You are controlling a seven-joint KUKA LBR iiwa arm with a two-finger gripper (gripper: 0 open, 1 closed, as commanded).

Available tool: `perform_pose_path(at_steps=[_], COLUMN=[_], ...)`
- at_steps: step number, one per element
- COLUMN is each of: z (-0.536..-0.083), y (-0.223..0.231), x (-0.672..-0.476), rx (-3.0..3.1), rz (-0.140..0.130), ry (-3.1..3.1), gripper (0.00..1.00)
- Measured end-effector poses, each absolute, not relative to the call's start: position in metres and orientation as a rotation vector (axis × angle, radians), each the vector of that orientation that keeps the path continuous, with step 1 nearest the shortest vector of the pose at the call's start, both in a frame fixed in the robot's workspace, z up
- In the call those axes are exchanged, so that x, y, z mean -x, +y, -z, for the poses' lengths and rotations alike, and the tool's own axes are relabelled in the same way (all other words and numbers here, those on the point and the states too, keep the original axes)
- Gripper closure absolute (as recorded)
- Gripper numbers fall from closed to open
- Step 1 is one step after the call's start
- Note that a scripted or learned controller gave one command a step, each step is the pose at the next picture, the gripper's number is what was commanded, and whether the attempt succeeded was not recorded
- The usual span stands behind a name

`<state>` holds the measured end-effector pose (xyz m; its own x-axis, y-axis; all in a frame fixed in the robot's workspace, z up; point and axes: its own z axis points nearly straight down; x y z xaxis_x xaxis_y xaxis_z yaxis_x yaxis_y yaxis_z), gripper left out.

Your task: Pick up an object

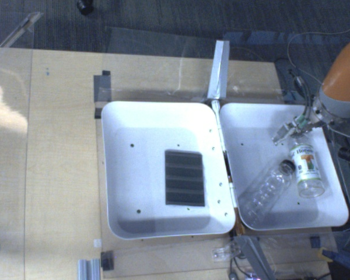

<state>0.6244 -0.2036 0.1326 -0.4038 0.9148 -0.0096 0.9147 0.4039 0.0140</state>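
Observation:
My gripper hangs over the back right part of the right bin, open, with nothing between its fingers. Just in front of it lies a small clear bottle with a white and green label, its dark cap pointing left. A larger clear plastic bottle lies slantwise beside it, toward the bin's front left. In the left bin a dark ribbed rectangular block lies flat near the middle.
The arm's orange band and grey wrist come in over the right bin's right rim. A metal divider post stands behind the seam between the bins. Cables run at the back right.

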Motion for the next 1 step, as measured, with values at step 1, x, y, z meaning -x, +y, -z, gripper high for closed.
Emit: perform_pose_path(at_steps=[1], z=[-0.0928], y=[-0.1943], x=[-0.5854], rx=[-1.671], rz=[-0.028], ry=[2.644], gripper=[0.00])
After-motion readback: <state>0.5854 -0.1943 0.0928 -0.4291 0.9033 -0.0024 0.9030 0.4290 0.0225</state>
